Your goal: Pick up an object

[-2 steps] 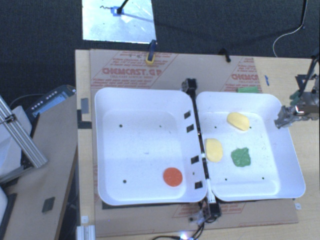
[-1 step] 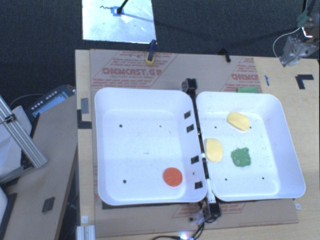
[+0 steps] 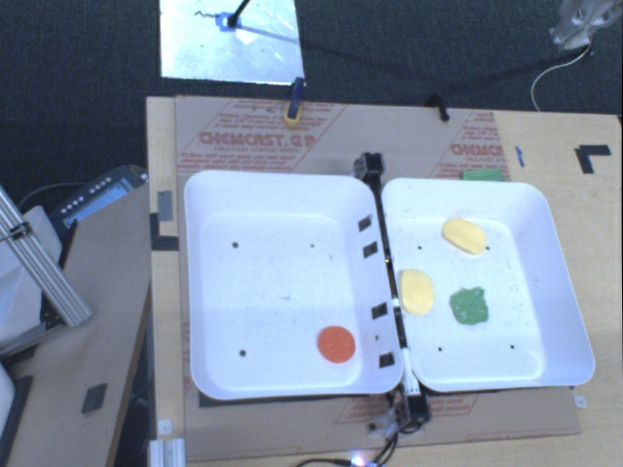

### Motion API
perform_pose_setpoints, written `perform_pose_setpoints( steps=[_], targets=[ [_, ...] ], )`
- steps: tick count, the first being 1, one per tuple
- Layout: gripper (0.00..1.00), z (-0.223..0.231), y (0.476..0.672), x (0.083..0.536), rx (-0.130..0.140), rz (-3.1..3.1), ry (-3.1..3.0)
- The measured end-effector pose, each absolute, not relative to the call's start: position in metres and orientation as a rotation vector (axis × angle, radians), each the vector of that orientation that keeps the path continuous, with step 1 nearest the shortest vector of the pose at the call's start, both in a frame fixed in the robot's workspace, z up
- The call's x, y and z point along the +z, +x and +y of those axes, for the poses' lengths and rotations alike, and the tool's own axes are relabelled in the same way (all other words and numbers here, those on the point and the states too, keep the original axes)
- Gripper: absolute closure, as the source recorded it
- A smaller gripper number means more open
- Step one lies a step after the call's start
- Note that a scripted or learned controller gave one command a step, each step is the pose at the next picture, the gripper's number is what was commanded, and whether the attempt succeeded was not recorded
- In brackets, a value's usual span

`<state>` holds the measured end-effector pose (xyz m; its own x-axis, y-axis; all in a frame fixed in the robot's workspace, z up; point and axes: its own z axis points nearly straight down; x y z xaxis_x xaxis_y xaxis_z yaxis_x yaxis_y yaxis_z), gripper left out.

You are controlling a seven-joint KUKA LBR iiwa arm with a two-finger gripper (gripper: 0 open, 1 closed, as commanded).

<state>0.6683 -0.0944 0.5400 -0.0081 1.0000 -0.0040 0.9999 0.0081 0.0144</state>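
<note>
1. In the left bin, an orange disc lay flat by the near right corner. It was the only thing there and sat farthest from the arm's end.
2. Just right of the divider, in the right bin, a pale yellow piece lay with its long axis running near to far, close to the bin's left wall.
3. Farther right and farther back lay a second yellow piece, with its long axis running left to right and tipped slightly toward the near side. It stood apart from the other pieces.
4. Near it on the near side sat a green piece, ragged in outline, just beside the first yellow piece but not touching it.
5. The gripper showed as a pale blur at the far right, beyond the far edge of the desk and well apart from every piece. Whether it was released or clenched could not be told, and nothing was seen in it.
6. Every candidate therefore lay to the gripper's left and toward the near side. The second yellow piece looked nearest, so a reach would probably have to travel nearward and leftward before descending.
</note>
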Motion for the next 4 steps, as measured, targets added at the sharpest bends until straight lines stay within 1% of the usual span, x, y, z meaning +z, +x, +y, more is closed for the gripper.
perform_pose_setpoints(
  steps=[1, 2, 3, 4],
  targets=[
    [1.0, -0.137, 0.548, 0.489, -0.003, 2.218, 2.231],
    [1.0, -0.132, 0.597, 0.538, 0.006, 2.221, 2.209],
    [1.0, -0.151, 0.482, 0.513, 0.001, 2.218, 2.226],
    [1.0, -0.175, 0.597, 0.535, 0.004, 2.221, 2.209]
  ],
)
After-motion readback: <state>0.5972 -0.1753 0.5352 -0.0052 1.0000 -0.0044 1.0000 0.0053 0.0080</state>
